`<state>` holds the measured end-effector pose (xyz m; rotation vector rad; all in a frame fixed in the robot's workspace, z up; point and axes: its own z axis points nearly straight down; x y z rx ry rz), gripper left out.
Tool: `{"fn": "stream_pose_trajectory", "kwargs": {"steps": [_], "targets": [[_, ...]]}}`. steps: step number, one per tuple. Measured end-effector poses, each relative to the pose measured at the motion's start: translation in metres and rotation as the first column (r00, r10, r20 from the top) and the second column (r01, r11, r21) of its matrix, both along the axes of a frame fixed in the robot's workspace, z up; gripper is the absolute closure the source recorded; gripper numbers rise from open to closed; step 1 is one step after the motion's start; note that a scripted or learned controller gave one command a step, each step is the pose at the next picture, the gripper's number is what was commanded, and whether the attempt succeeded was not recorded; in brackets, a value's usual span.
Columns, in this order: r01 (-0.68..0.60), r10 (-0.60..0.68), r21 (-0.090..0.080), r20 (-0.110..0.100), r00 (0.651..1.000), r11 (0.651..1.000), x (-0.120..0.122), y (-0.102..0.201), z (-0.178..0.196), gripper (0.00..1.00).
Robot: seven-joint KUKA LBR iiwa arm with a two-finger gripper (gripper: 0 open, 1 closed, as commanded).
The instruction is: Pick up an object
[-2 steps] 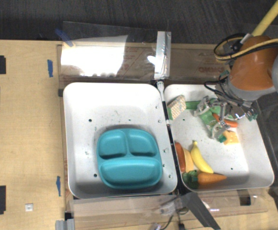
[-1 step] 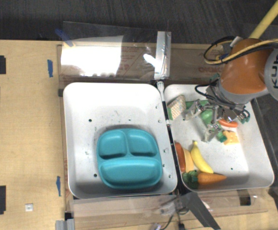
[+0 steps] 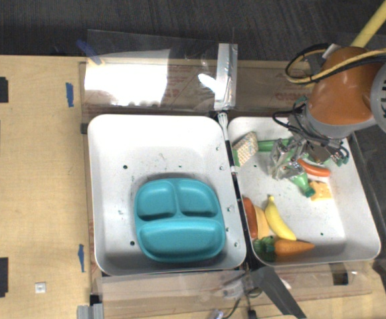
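My gripper (image 3: 287,167) hangs low in the right bin (image 3: 359,198), under the orange wrist band, at the bin's upper middle. Just right of it lie a red-and-white toy (image 3: 314,168), a green piece (image 3: 305,184) and a pale orange piece (image 3: 321,190). A corn cob (image 3: 245,148) lies to its left by the bin's left wall, with a green piece (image 3: 265,146) beside it. A banana (image 3: 279,221), a carrot (image 3: 292,247), a red-orange piece (image 3: 249,218) and a dark green item (image 3: 266,246) sit at the front left corner. I see nothing clearly between the fingers.
The left bin (image 3: 113,151) holds a teal three-compartment tray (image 3: 178,218) near its front. A clear plastic sheet (image 3: 153,78) stands behind the bins. Cables (image 3: 312,62) loop around the arm's wrist. Wooden bench surface (image 3: 26,178) spreads to the left.
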<state>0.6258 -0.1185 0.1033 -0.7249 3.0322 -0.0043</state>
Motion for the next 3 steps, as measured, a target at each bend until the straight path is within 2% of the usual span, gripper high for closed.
{"fn": "stream_pose_trajectory", "kwargs": {"steps": [1,2,3], "targets": [[0.0,0.0,0.001,-0.002,1.0,1.0,0.0,0.0,-0.001,0.0],[-0.017,0.017,-0.002,-0.014,1.0,1.0,0.017,-0.01,-0.015,0.0],[-0.043,0.043,-0.003,-0.012,0.999,0.999,0.028,0.009,-0.015,0.0]]}}
